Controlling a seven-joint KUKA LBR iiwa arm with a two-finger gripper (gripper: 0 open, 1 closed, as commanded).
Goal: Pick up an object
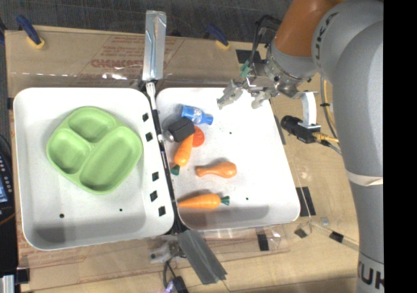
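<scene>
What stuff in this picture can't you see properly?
- Black block: it covers part of a red thing, so I cannot name that.
- Blue bottle: label too small to read.
- Gripper: too small to make out in detail.
- Robot arm: cut off by the picture's edge.

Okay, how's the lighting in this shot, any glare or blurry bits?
Camera view: even, soft light; the right bin is bright white but keeps its detail; faint shadows sit under the bottom carrot and green divided plate; the pincer looks slightly soft.
</scene>
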